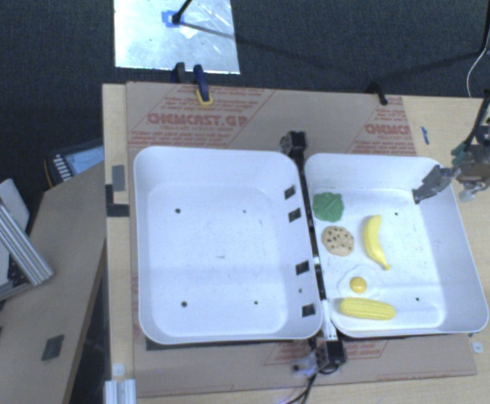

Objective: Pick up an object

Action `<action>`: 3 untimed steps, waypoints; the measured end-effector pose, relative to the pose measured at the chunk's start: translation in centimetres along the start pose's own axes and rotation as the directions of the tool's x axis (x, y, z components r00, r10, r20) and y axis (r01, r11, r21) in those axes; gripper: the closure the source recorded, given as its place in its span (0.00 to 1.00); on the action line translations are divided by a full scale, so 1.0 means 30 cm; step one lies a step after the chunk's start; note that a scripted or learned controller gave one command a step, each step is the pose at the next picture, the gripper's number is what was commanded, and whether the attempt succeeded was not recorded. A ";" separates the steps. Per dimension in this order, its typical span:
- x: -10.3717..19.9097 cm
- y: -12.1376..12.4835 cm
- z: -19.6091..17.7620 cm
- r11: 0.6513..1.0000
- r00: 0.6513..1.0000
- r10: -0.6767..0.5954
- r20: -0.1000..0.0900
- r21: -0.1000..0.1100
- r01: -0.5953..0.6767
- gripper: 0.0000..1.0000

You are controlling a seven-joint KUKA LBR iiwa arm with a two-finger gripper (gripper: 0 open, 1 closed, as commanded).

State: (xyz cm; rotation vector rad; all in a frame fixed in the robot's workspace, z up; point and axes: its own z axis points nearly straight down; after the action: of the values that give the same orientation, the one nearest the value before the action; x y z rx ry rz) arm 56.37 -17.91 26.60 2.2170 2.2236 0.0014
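The curved yellow plastic banana (pixel 375 242) lay in the right white bin (pixel 468 263), long axis running near-to-far, slightly slanted. The grey gripper (pixel 428 186) hovered above the bin's far right corner; its state was unclear.

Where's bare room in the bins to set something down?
Left bin: its whole floor is bare. Right bin: bare between banana and right wall. Crowded along the divider: lettuce, cookie, egg, corn. Gripper hangs over the top right corner.
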 end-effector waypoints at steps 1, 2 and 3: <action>0.141 -0.057 0.283 1.000 1.000 -0.005 -0.004 0.009 0.005 0.00; 0.248 -0.011 0.614 1.000 1.000 -0.002 -0.003 -0.003 0.002 0.00; 0.241 -0.003 0.554 1.000 1.000 -0.001 -0.001 -0.010 0.000 1.00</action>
State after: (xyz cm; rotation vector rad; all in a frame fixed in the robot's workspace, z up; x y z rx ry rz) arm 56.29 -10.67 9.97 2.2120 2.2196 0.0143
